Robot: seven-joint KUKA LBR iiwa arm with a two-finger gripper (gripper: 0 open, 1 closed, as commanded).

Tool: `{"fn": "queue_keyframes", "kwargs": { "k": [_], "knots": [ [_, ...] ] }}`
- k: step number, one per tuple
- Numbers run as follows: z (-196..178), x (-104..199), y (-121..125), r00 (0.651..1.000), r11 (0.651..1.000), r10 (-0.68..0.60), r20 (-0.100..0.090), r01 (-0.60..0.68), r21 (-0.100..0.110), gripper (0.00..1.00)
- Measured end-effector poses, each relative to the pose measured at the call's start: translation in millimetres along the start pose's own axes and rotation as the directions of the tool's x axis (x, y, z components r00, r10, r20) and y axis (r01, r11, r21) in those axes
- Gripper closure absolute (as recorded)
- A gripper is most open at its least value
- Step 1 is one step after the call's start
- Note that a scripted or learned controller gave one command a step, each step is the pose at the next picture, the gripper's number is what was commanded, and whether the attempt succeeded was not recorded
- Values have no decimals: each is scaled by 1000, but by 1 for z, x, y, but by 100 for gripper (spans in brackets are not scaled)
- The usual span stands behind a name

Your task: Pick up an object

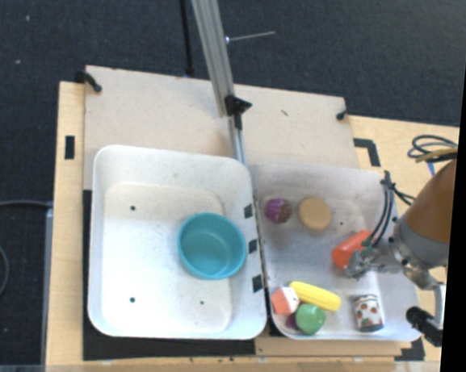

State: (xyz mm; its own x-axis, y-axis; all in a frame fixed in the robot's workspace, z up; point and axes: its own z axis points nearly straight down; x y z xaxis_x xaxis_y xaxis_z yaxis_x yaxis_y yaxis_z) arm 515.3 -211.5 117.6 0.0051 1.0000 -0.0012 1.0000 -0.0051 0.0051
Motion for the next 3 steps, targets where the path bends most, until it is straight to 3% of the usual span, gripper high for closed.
{"fn": "queue_keyframes", "kwargs": {
  "k": [1, 3],
  "knots": [
    [-52, 5, -6, 1000, 1000, -8, 1, 8, -2, 100],
    [-156, -6, 5, 1000, 1000, -10, 2, 10, -3, 100]
  ]
}}
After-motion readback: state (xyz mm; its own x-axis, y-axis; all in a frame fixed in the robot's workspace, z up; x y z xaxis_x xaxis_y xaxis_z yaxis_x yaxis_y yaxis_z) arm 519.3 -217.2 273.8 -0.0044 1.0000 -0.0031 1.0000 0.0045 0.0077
